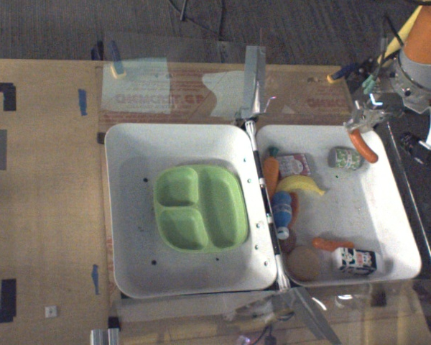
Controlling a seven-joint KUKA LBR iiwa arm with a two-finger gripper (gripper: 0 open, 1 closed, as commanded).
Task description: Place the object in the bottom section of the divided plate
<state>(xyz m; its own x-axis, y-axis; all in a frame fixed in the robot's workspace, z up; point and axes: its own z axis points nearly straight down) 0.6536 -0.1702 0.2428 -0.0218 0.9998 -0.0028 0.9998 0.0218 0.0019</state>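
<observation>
I see the gripper (362, 124) above the far right corner of the right bin (395, 214), its fingers closed on the upper end of a smooth orange-red hot dog (365, 146), which hangs tilted over the bin's far rim. The green divided plate (200, 208), glossy plastic with rounded corners and three hollows, lies in the middle of the left bin (129, 157). In the right bin, a carrot (271, 174) and a blue bottle (281, 212) lie along the left wall, with a curved yellow banana (301, 185) just beside them. A small milk carton (355, 260) sits near the front rim.
</observation>
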